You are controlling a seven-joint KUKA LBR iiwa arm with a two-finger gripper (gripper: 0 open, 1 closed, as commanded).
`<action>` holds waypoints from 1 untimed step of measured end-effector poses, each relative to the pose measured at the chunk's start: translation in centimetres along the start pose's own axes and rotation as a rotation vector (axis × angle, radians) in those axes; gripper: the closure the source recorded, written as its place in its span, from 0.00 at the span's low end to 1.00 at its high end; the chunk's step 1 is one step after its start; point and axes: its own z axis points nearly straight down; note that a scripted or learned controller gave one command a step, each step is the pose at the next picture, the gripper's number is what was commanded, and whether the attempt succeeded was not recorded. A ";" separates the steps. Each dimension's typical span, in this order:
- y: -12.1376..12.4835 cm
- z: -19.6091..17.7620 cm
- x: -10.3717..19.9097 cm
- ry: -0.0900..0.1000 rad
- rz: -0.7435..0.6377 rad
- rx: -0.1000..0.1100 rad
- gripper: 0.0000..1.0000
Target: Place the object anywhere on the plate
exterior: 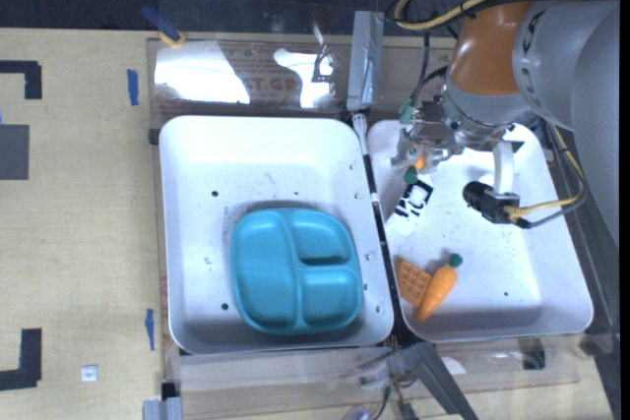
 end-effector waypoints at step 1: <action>-4.1 0.0 11.6 0.005 -0.049 0.002 1.00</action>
